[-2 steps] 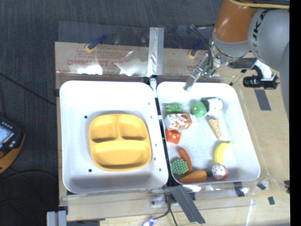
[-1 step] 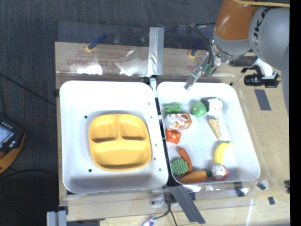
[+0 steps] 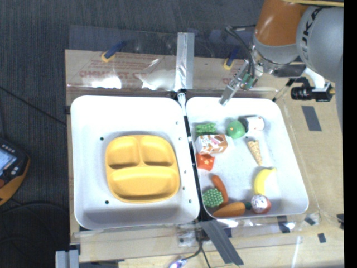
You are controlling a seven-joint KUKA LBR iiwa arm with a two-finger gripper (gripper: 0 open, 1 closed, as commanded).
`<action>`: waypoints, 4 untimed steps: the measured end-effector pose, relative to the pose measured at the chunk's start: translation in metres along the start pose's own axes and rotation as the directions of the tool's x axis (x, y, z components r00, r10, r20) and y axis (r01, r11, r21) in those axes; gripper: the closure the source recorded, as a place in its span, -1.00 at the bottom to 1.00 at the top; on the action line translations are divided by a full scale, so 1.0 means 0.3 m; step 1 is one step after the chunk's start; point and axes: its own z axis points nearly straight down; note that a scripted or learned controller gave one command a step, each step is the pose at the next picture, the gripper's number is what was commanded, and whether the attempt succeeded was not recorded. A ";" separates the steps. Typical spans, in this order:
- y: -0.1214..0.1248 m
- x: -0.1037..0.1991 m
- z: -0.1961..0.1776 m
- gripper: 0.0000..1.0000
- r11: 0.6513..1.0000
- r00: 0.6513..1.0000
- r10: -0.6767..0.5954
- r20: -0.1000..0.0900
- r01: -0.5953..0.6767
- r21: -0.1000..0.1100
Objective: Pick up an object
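Observation:
The right bin (image 3: 290,166) holds several toy foods. Among them are a green leafy piece (image 3: 205,129), a green round fruit (image 3: 235,129), a black-and-white item (image 3: 254,123), a small printed carton (image 3: 213,144) and a red cube (image 3: 206,162). There are also a waffle cone (image 3: 254,149), a yellow banana (image 3: 263,180), a red sausage (image 3: 219,185), a broccoli head (image 3: 212,197), an orange carrot (image 3: 228,209) and a red-and-white ball (image 3: 260,204). My gripper (image 3: 225,98) hangs over the bin's far rim, tilted down-left, above and behind the green fruit, with nothing seen in it.
A yellow divided tray (image 3: 143,167) lies in the left bin (image 3: 89,127). A raised wall between the bins runs down the middle (image 3: 189,161). The grey arm with its orange band (image 3: 279,15) comes in from the upper right. Taped plastic sheeting (image 3: 134,66) lies behind the bins.

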 end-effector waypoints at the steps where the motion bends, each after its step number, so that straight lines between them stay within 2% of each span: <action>1: 0.003 -0.002 -0.020 1.00 1.000 1.000 -0.001 0.001 0.001 0.005; 2: -0.028 0.031 0.259 1.00 0.864 0.864 -0.504 0.004 0.504 -0.020; 3: -0.109 0.009 0.426 1.00 0.789 0.790 -0.613 0.031 0.613 -0.021; 4: -0.103 -0.007 0.462 1.00 0.772 0.772 -0.635 0.040 0.636 -0.021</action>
